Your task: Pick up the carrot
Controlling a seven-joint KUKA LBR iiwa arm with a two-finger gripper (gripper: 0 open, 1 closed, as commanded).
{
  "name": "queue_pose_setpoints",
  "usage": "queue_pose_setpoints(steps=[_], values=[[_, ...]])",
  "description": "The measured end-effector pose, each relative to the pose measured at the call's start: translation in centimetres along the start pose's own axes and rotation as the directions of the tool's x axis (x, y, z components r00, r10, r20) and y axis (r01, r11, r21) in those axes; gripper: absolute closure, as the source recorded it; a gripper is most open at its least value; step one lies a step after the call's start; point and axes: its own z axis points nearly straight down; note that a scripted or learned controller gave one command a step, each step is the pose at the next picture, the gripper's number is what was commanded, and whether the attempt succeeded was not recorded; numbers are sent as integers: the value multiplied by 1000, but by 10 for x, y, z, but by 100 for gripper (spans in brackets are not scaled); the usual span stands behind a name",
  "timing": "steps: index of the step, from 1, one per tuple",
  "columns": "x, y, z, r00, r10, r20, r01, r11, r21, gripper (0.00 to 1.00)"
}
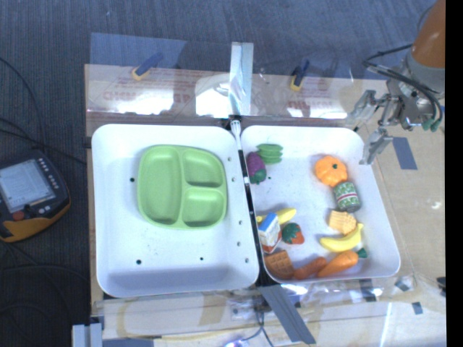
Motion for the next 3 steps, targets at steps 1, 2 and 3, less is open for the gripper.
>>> queue_pose_setpoints(steps=[1,2,3], values=[[100,47,138,970,242,-12,-242,970,-2,0],[32,16,172,989,150,9,-150,989,0,0],[-8,20,173,1000,-5,8,5,1000,2,0]])
